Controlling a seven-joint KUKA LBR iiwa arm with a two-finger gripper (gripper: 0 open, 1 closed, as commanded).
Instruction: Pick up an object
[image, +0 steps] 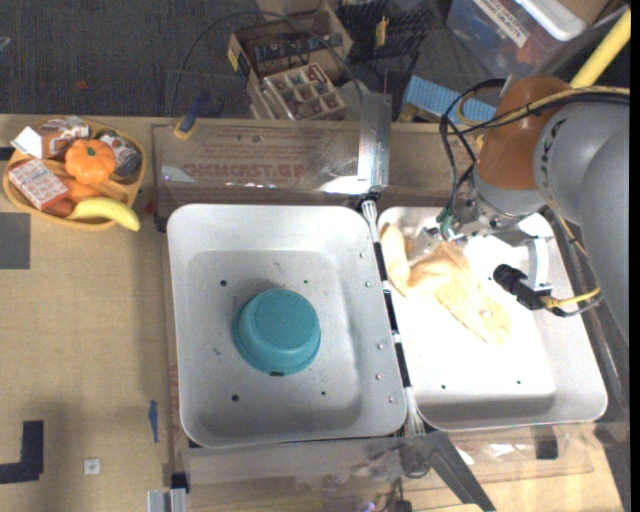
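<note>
Teal bowl sits upside down mid left bin. Right bin holds pale yellowish cloth-like object at upper left, one edge against the dividing wall. End effector is low over the object's top edge, just right of it; can't tell finger state.

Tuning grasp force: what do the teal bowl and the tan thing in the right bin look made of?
Teal bowl: likely hard plastic, matte, uniform colour, upside down. Tan thing: soft, probably cloth or thin film, limp and crumpled, partly see-through against the right bin; can't tell which.
</note>
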